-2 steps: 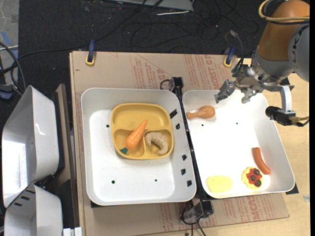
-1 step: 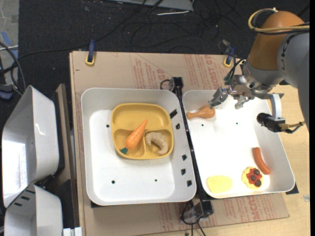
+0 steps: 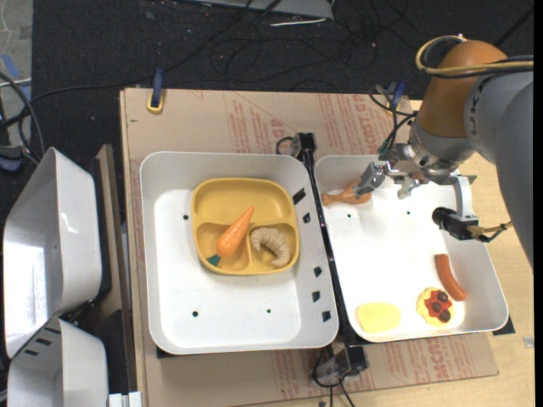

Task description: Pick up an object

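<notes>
Gripper (image 3: 372,181) hangs over the right bin (image 3: 399,236), touching an orange piece (image 3: 344,197); finger spread unclear

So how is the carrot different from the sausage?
The carrot is orange and pointed; the sausage is redder with rounded ends. The carrot lies in the yellow plate in the left bin; the sausage lies bare in the right bin. Both are long, slanted toy foods.

plate (image 3: 204,195) in left bin (image 3: 161,227) | carrot (image 3: 235,231) on plate | sausage (image 3: 450,277) in right bin (image 3: 399,253)
</notes>
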Controlling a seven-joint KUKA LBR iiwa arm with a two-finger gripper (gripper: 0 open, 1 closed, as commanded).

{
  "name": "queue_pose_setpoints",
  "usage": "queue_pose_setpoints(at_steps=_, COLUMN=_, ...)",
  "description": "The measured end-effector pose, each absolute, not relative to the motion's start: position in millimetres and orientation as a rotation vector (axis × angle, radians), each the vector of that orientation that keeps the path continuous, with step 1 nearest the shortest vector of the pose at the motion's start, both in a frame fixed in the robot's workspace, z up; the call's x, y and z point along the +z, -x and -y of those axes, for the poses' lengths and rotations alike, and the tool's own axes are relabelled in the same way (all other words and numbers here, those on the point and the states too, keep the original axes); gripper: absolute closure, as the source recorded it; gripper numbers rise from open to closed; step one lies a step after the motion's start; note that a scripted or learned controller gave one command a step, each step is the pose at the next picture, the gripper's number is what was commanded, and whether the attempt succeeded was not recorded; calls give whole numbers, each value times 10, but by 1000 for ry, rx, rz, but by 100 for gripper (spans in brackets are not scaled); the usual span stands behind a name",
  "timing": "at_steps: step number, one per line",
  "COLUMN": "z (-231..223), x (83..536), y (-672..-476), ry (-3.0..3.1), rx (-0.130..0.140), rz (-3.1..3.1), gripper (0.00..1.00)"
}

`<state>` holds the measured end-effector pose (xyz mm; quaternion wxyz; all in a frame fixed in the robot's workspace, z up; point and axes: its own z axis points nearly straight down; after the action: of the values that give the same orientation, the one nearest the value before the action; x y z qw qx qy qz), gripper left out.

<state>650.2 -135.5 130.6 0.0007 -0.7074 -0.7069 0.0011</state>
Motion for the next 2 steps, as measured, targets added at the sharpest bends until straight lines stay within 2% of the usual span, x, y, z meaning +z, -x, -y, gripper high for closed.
queue_pose_setpoints(at_steps=1, z=1350, x=907, y=-6500, ry=2221, rx=3, rz=2220, gripper=0)
queue_pose_setpoints(at_steps=2, z=1350, x=1032, y=-6510, ry=2223, rx=-1, rz=2223, gripper=100)
